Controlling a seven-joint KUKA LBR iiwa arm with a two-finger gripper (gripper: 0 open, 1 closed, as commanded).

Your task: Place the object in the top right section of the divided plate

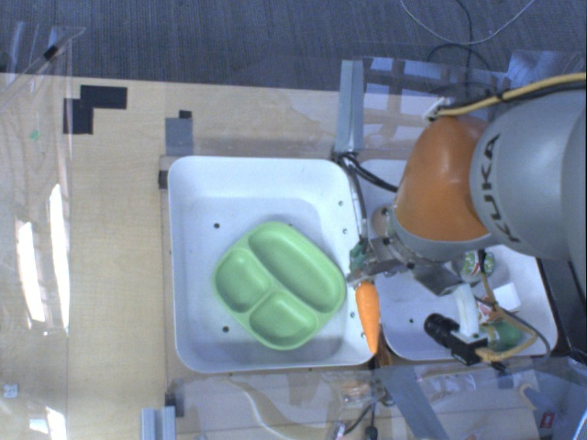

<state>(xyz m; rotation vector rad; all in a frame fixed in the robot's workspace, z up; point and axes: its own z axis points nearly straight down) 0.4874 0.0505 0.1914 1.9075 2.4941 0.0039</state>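
The carrot sits at the seam between the two bins, over the right wall of the left bin and against the left edge of the right bin. Its long axis runs nearly straight up and down the picture, leaning slightly. The thick end points up toward the wrist, where a bit of green shows, and the narrow tip points down toward the near edge of the desk. It is outside the green divided plate, just beside the plate's right rim. The plate lies turned at an angle in the middle of the left bin, with its long section at the upper right and its two smaller sections at the left and bottom. The arm reaches in from the right across the right bin. Its orange band bulges over the bin's upper left corner and the wrist bends down toward the seam. The hand is right above the carrot's thick end, mostly hidden under the wrist, so I cannot tell whether it is wide, narrow or clamped on the carrot. The grey casing next to the orange band has "KUKA" in dark letters, turned on its side. No other writing can be read.
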